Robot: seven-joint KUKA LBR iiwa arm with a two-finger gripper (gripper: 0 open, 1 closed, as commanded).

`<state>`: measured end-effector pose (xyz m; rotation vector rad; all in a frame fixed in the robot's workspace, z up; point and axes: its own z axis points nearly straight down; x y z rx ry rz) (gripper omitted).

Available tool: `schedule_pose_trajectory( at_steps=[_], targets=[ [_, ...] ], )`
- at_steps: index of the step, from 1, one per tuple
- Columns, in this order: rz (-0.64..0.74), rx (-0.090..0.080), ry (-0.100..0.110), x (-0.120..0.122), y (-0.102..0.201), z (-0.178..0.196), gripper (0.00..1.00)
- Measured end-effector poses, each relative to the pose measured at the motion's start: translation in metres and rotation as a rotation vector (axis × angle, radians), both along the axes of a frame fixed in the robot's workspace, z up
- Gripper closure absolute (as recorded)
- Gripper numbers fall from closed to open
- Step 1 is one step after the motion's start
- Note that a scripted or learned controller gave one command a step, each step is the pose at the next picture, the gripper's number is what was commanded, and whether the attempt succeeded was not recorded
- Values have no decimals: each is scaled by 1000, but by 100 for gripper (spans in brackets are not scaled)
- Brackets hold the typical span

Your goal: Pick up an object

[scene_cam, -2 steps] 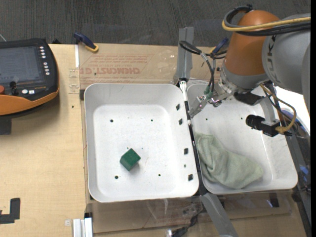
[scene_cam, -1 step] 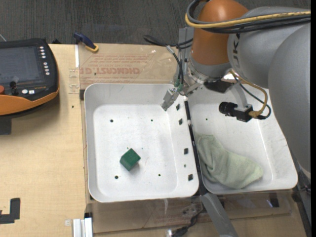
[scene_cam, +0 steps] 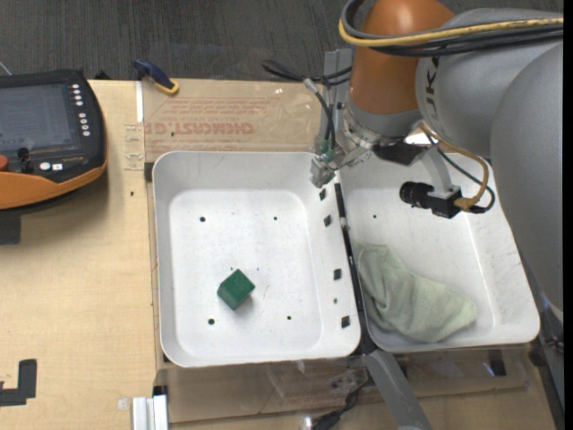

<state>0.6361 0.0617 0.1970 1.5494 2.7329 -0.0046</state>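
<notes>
claw [scene_cam: 322, 170]: grip state unclear | cardboard [scene_cam: 228, 119]: mirrored print, "CHEMCRAFT"-like | green block [scene_cam: 236, 289]: left bin [scene_cam: 179, 330]

Bright, even overhead light, no hard shadows. Left bin [scene_cam: 179, 330] and right bin [scene_cam: 501, 267] near blown-out white, wall detail washed. Soft shadow hugging green block [scene_cam: 236, 289], another under cloth [scene_cam: 414, 301]. Sheen on orange band [scene_cam: 398, 38], glare on plastic sheet [scene_cam: 224, 119]. Arm body [scene_cam: 519, 88] close to lens, slightly soft. Centre sharp, mild grain on dark floor up top.
</notes>
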Motion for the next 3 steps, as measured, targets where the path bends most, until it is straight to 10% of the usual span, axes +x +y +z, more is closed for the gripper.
schedule_pose_trajectory(
  at_steps=[1,3],
  targets=[
    [-210,-1,0,2,68,45,100],
    [-1287,-6,-2,-22,165,109,100]
  ],
)
